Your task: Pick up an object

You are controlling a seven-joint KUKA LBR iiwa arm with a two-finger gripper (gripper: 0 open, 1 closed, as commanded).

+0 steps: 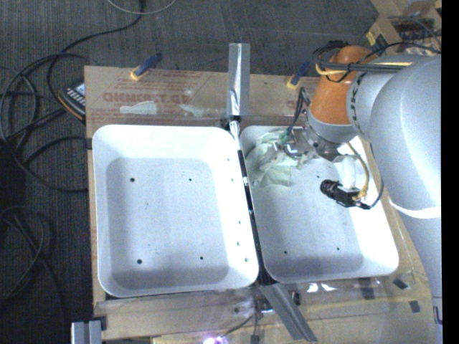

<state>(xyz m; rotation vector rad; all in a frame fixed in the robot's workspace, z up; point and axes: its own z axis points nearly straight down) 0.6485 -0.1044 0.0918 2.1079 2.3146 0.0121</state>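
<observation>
Legend, largest item to smallest, all places given relative to the right bin.

Arm (401, 142): grey, with an orange band above the wrist; it comes in from beyond the right bin's outer side and bends down over the bin's far end.

Worktop (179, 95): a brown board carrying both bins; its bare strip lies just beyond the right bin's far rim.

Left bin (100, 213): white and shallow, set directly against the right bin's inner wall.

Right bin (373, 264): white and shallow; its near half is bare floor.

Pale cloth (269, 165): a crumpled, whitish-green soft piece lying in the right bin's far corner, against the inner wall. Its bulk runs roughly from the far rim toward the bin's middle. This is the likeliest thing to pick.

End effector (295, 149): low over the right bin's far end, just beside the cloth's outer edge and apparently touching it. The cloth therefore lies toward the inner wall from it. Its opening cannot be told from here, nor whether any cloth is caught in it.

Black fitting (337, 190): a small dark part with a cable, hanging over the right bin's middle, below the wrist.
</observation>
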